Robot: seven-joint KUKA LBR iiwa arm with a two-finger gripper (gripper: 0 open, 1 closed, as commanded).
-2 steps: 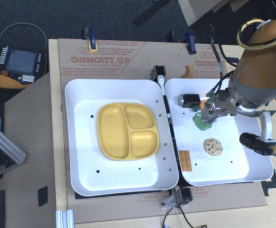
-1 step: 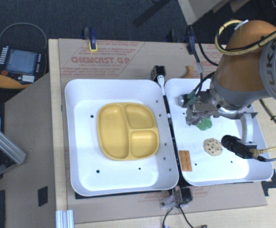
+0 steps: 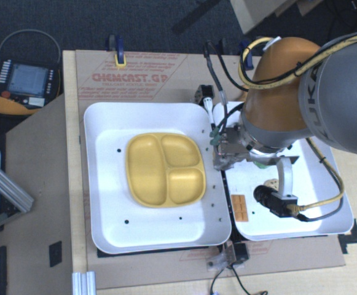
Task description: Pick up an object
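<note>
A yellow plate (image 3: 164, 168) with three compartments lies flat in the middle of the left white bin (image 3: 104, 134). My arm, with its orange band (image 3: 282, 66), hangs over the right white bin (image 3: 325, 214). The gripper (image 3: 227, 155) points down at the inner left edge of the right bin, just right of the plate's right rim and apart from it. The wrist body covers most of the gripper from above. I see nothing held.
A small orange tag (image 3: 238, 208) lies in the right bin near its left wall. A black unit (image 3: 275, 200) with a yellow cable hangs off the wrist over that bin. Cables run behind the bins. A pendant (image 3: 24, 82) sits at far left.
</note>
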